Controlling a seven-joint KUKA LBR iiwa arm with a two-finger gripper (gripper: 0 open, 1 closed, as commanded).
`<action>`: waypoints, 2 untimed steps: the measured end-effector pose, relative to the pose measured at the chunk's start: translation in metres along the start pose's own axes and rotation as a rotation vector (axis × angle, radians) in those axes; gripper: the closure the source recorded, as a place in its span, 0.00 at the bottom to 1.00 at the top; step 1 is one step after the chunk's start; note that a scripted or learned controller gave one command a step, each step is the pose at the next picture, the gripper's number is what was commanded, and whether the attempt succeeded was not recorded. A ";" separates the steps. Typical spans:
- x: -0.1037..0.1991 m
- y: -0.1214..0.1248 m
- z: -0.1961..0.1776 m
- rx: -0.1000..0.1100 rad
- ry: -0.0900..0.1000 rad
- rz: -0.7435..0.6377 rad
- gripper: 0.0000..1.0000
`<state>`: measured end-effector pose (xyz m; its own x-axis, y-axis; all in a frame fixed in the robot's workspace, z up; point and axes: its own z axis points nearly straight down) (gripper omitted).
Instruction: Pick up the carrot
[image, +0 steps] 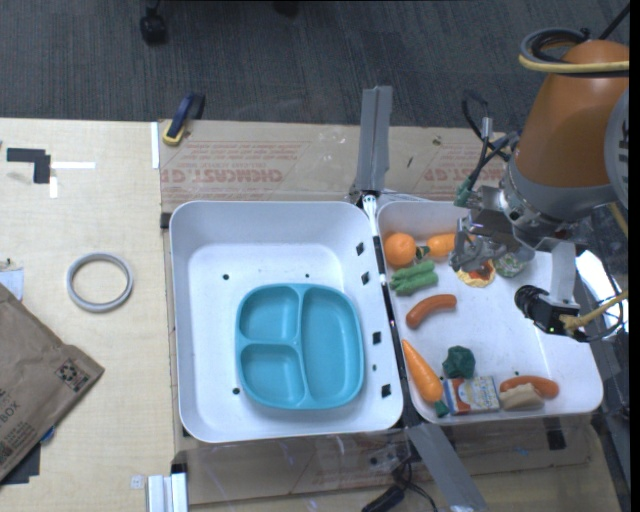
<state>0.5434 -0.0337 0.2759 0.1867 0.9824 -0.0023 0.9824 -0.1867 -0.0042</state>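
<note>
The carrot (422, 370) is orange and tapered. It lies along the left wall of the right bin (566, 352), near the front, with its tip pointing to the back left. My gripper (477, 255) hangs over the back of that bin, well behind the carrot and to its right. It is open, with nothing between its fingers, just above a small round brown and yellow item (476, 274).
The right bin also holds an orange fruit (400, 248), a green vegetable (413, 277), a sausage (430, 308), a dark green piece (460, 360), a small box (472, 395) and a hot dog (528, 390). A blue divided plate (300, 346) sits in the left bin (200, 300).
</note>
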 end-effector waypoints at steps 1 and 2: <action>-0.017 0.029 -0.024 -0.002 0.000 -0.387 1.00; -0.017 0.029 -0.024 -0.002 0.000 -0.387 0.00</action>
<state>0.5692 -0.0556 0.3001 -0.1977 0.9803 -0.0013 0.9803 0.1977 -0.0026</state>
